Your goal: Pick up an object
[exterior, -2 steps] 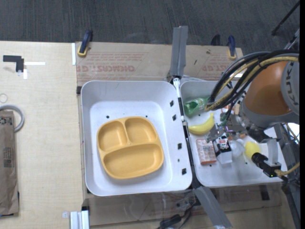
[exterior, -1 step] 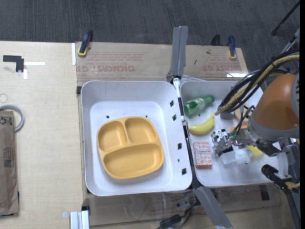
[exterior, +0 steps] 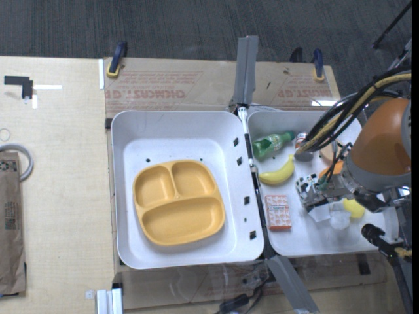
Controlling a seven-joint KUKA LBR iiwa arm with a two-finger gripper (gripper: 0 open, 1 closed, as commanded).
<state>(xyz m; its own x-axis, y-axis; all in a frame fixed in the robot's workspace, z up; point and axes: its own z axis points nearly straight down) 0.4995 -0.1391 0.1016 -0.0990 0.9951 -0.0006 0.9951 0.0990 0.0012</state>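
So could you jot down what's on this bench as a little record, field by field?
left bin: holds a yellow divided plate
right bin: green bottle, banana, small orange carton, a yellow item partly hidden by the arm
arm: grey with orange band, over the right bin
gripper: low over the right bin, near the carton; jaws' state cannot be made out
bench left side: brown paper bag at the edge
behind the bins: cardboard sheet held by blue clamps

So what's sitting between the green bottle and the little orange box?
A banana lies between the green bottle and the orange box, seen in the camera view.
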